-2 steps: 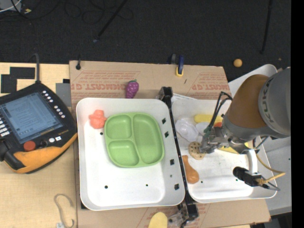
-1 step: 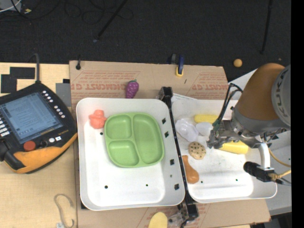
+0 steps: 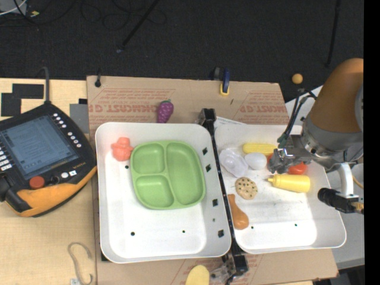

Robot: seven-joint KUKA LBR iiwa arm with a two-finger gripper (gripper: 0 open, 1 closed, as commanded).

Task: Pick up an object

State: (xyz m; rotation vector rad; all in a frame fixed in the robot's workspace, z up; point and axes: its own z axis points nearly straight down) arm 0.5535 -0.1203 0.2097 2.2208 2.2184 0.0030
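Dark floor with cables behind; desk (image 3: 53, 242) of pale board in front, carrying cardboard and two white bins.

Left bin (image 3: 119, 230): green three-part tray (image 3: 168, 175), largest item; small pink toy (image 3: 121, 149) just beside its upper left corner.

Right bin (image 3: 297, 230), holding the candidates, largest first: yellow squeeze bottle (image 3: 291, 183) lying on its side; brown drumstick-shaped piece (image 3: 237, 214) near the divider; corn cob (image 3: 259, 148); clear crumpled item (image 3: 233, 161); white egg-like piece (image 3: 256, 161); cookie (image 3: 246, 187); red piece (image 3: 297, 168), partly hidden.

Arm: gripper (image 3: 279, 160) low over the right bin, between the corn cob and the squeeze bottle. Jaws: whether apart or together cannot be told; nothing seen between them.

Handling note: items crowd here. Best to centre on one object, probably the bottle across its narrow body, descend straight, and avoid nudging the red piece alongside.

Outside bins: teach pendant (image 3: 38, 150), purple toy (image 3: 164, 110).
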